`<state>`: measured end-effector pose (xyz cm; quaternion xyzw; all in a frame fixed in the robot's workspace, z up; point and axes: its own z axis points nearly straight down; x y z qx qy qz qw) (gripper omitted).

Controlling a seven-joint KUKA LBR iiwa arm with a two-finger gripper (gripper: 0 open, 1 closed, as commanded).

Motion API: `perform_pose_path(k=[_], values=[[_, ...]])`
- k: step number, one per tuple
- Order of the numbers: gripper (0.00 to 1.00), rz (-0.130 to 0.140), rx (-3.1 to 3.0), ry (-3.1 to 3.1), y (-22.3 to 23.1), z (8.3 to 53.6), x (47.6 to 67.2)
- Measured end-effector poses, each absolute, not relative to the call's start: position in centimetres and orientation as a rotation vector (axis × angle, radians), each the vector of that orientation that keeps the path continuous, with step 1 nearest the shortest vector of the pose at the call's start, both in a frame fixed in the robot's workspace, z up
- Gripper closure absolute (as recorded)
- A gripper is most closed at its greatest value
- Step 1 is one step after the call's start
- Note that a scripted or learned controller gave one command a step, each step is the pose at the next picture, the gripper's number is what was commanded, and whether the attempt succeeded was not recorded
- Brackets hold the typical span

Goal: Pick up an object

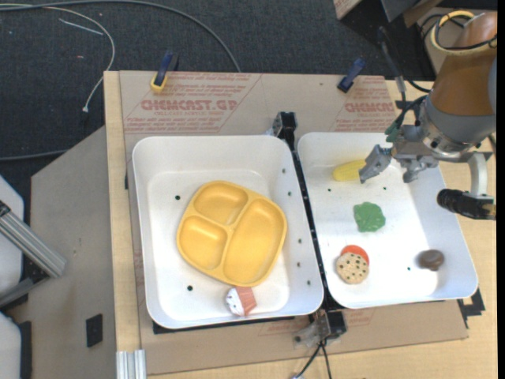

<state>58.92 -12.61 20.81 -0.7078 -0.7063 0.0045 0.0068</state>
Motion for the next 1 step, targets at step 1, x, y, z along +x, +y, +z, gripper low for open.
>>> perform_pose_path(k=[1], values=[[0.00, 0.000, -2.220, -2.221, -12.57, 21.62, 59.22]])
